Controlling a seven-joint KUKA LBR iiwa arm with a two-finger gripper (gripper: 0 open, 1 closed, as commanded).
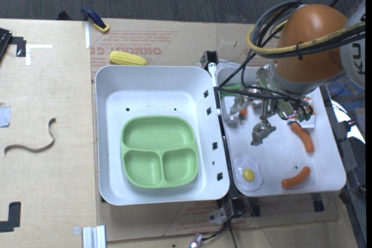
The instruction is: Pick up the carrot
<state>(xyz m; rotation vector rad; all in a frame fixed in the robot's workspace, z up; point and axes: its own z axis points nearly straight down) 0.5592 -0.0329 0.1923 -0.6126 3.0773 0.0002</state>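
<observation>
The carrot (303, 137), a short orange tapered piece, lies in the right bin (328, 183) near its right wall. My gripper (257, 129) hangs over the middle of that bin, under the grey arm with the orange band (308, 43). It is to the left of the carrot and apart from it, with nothing seen in it. Cables and the wrist hide the bin's far part.
A curved orange-brown sausage (296, 178) and a fried egg (249, 175) lie near the right bin's front edge. The left bin (110, 125) holds a green divided plate (160, 151). A corn cob (127, 58) lies on the cardboard behind the left bin.
</observation>
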